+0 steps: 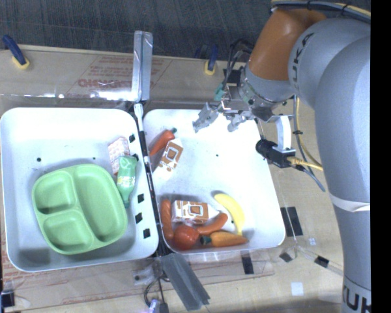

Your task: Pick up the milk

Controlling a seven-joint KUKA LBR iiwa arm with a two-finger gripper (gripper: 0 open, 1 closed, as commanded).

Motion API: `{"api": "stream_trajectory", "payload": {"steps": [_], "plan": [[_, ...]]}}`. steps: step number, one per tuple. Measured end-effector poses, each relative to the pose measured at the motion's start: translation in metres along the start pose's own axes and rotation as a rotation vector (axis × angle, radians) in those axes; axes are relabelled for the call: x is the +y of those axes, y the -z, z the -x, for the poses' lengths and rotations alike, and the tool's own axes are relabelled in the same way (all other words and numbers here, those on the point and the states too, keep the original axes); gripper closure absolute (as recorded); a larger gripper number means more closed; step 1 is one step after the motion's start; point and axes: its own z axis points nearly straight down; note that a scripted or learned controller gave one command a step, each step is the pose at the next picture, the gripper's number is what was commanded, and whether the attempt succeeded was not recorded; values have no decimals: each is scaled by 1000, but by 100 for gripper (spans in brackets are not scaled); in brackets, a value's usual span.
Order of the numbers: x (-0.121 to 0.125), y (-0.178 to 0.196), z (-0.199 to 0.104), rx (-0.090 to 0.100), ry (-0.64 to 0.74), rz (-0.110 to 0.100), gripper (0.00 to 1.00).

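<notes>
The milk, a small white-and-orange carton, lies tilted in the right bin near its upper left, beside an orange carrot. A similar carton lies lower in the same bin, and a third one is in the left bin. My gripper hovers over the right bin's far edge, up and to the right of the milk and apart from it. Its fingers are spread open with nothing between them.
A banana, a tomato and more orange vegetables crowd the right bin's front. The left bin holds a green divided plate and a green bottle. A metal divider stands between the bins.
</notes>
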Motion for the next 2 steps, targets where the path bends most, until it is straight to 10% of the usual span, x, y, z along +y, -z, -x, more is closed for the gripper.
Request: {"api": "stream_trajectory", "payload": {"steps": [1,2], "plan": [[1,10,-2,1,6,-2,100],[-15,-11,-38,-1,41,0,100]]}}
